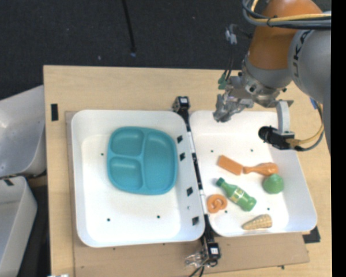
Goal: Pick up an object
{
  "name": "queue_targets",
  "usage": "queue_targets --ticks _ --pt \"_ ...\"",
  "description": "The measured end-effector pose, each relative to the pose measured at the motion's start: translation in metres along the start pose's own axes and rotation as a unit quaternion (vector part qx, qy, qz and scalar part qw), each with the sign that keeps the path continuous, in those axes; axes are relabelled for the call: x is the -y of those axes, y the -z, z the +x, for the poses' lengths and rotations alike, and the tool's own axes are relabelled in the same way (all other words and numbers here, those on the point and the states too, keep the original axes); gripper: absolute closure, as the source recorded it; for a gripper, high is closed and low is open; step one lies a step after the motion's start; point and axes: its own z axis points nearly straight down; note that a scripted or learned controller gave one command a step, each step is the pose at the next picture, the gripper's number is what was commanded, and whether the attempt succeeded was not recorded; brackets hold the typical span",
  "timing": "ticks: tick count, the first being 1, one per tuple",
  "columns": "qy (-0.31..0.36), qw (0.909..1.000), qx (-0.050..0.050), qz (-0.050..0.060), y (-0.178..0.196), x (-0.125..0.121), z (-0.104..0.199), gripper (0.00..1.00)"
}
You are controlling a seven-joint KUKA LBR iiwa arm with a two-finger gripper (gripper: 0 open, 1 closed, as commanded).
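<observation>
My gripper (224,113) hangs over the far left corner of the right bin (294,212), well above the objects, and nothing is between its fingers. In that bin lie an orange spatula (245,167), a green ball (273,183), a green bottle (236,194), an orange ring (217,203) and a tan cone (258,222). All of them rest in the bin's near half, apart from the gripper.
The left bin (92,212) holds a teal divided plate (142,158). A black clamp (181,103) sits at the far end of the divider between the bins. A black cable fitting (277,136) hangs from the arm over the right bin's far right.
</observation>
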Motion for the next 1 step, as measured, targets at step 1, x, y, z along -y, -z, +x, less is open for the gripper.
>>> queue_targets --ticks 1 --pt "0.0 1.0 0.0 0.0 0.0025 0.0265 0.0463 1.0"
